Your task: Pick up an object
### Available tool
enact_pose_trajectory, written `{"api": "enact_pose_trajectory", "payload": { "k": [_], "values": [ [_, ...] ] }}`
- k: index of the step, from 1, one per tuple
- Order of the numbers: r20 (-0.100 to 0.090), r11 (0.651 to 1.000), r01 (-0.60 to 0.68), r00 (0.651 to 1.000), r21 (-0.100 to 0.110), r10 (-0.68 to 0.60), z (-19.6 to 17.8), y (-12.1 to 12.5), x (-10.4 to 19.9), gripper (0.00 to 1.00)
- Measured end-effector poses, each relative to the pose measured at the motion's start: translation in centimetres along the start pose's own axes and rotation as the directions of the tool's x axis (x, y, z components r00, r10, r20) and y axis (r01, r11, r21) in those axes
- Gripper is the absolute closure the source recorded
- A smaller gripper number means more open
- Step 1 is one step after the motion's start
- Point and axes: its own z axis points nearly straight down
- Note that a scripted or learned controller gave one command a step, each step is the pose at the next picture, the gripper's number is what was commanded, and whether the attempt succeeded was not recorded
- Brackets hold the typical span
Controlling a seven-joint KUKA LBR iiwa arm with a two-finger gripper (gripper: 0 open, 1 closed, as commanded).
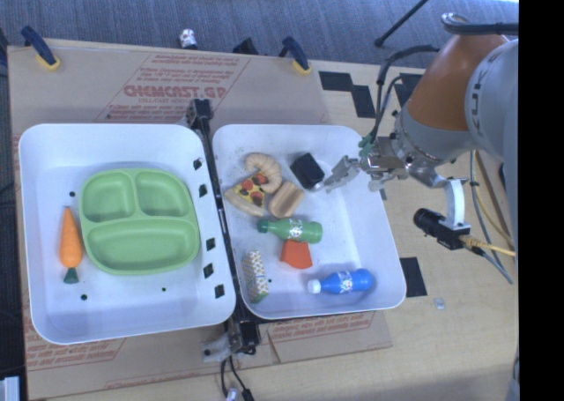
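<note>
Claw [339,174] beside black block [307,170], croissant [262,166]

Red print on the cardboard sheet [167,82] under the bins reads "CHEMCAST GP".

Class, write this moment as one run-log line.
arm: over right bin | claw: near black block, holding nothing | left bin: green tray, carrot

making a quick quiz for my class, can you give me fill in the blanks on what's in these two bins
1. The green divided plate lies in the ____ bin.
2. Beside the plate, along its left side, lies an orange toy ____.
3. The blue bottle lies near the right bin's ____ edge.
4. Between the green bottle and the blue bottle sits an ____ wedge.

Missing words: left; carrot; front; orange
</note>
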Motion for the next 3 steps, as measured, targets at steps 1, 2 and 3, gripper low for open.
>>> {"api": "enact_pose_trajectory", "payload": {
  "k": [1, 2, 3],
  "values": [
    [0.003, 1.000, 0.000, 1.000, -0.011, 0.000, 11.9, 4.5, 3.6, 0.00],
    [0.001, 1.000, 0.000, 1.000, -0.004, 0.000, 12.1, 8.7, 3.2, 0.00],
    [0.003, 1.000, 0.000, 1.000, -0.002, 0.000, 12.2, 9.3, 10.8, 0.00]
  ]
}}
